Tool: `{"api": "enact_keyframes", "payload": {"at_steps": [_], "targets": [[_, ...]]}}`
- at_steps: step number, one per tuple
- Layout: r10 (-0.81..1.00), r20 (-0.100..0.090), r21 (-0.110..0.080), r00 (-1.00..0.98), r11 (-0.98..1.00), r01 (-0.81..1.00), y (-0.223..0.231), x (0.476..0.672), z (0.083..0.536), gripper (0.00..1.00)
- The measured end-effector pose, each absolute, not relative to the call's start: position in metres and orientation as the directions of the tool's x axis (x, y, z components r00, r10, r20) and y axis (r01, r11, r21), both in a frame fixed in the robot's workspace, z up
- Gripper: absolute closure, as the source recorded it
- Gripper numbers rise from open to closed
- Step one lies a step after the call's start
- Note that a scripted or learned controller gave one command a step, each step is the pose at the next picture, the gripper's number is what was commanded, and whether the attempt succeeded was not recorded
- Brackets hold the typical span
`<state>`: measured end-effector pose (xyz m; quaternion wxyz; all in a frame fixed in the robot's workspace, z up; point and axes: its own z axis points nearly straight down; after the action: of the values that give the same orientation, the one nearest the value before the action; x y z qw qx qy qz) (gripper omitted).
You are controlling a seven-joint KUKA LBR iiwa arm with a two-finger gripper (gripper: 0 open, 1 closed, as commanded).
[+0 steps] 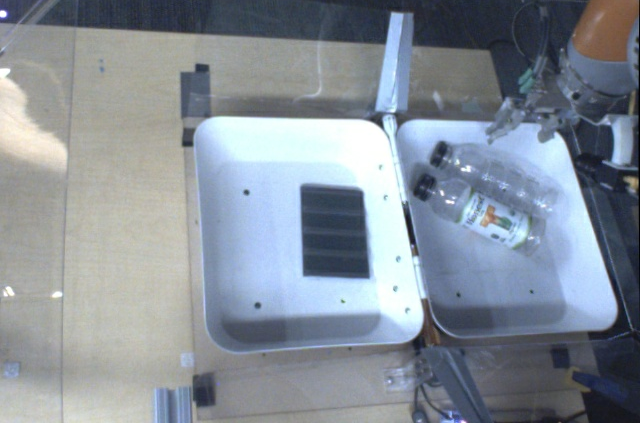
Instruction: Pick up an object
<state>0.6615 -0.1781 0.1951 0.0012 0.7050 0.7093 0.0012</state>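
Progress so far: nothing picked up yet, as far as the view shows. Two clear plastic bottles w/ dark caps lie side by side in the right bin (pixel 590 306), caps pointing toward the divider between the bins. One bottle (pixel 480 212) carries a white label w/ orange and green print; the other, plain bottle (pixel 495 175) lies just behind it, touching or nearly so. Both rest flat on the bin floor, apart from the arm.

End effector (pixel 530 114) hangs over the far rim of the right bin, near the top right corner, w/ its thin metal fingers spread apart and nothing between them. It sits above and behind the plain bottle, not touching either one.

Left bin (pixel 230 211) holds a dark ribbed rectangular pad (pixel 334 231) lying flat at its centre, well apart from the arm.

Judgement: task is at approach stage. Still left: line up over a bottle, descend, close on it, lift. The bottles are round and slick, and lying close together, so a grasp could slip or nudge the neighbour.
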Motion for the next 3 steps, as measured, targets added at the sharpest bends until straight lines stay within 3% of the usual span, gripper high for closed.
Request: {"api": "enact_keyframes", "payload": {"at_steps": [1, 2, 3], "targets": [[0.998, -0.002, 0.005, -0.067, 0.067, 0.998, -0.18, 0.671, 0.171, 0.0], [0.988, -0.011, 0.044, -0.157, 0.157, 0.987, -0.165, 0.662, 0.144, 0.0], [0.986, -0.003, 0.01, -0.164, 0.164, 0.986, -0.136, 0.672, 0.102, 0.0]]}}
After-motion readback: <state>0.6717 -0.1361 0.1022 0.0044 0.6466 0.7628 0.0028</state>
